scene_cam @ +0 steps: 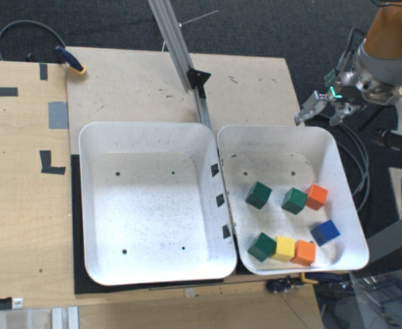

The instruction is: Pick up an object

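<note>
Left bin (91,149) bare, so nothing to pick there; in right bin (338,157) seven cubes, with green cube (258,195) alone and easiest. Gripper (319,110) above far rim, holding nothing, fingers apart; better to descend straight, centred over it.

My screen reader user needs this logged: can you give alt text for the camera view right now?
Seven small blocks, green, orange, blue and yellow, lie in the right bin. The gripper hangs beyond that bin's far right corner. The left bin sits beside it.
</note>
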Robot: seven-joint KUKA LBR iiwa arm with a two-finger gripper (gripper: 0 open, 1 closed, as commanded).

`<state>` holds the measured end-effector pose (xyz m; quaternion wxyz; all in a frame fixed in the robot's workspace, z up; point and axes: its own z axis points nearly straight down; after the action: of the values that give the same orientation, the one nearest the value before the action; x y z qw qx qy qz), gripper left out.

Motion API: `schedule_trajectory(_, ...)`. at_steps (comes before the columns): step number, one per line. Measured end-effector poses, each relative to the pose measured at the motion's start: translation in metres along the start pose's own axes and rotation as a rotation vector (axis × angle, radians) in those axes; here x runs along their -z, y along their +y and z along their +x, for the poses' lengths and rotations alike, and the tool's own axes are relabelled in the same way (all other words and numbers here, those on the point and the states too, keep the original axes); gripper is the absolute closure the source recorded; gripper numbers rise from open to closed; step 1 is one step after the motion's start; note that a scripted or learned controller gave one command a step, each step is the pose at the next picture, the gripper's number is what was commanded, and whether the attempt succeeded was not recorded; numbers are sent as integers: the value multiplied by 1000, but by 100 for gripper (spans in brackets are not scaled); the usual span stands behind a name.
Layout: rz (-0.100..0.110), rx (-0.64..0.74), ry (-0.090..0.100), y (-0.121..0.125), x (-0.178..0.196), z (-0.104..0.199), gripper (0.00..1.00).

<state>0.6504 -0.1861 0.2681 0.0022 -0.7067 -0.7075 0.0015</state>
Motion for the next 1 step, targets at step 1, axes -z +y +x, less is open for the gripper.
schedule_trajectory(1, -4, 1, -2, 1, 3, 0, 0)
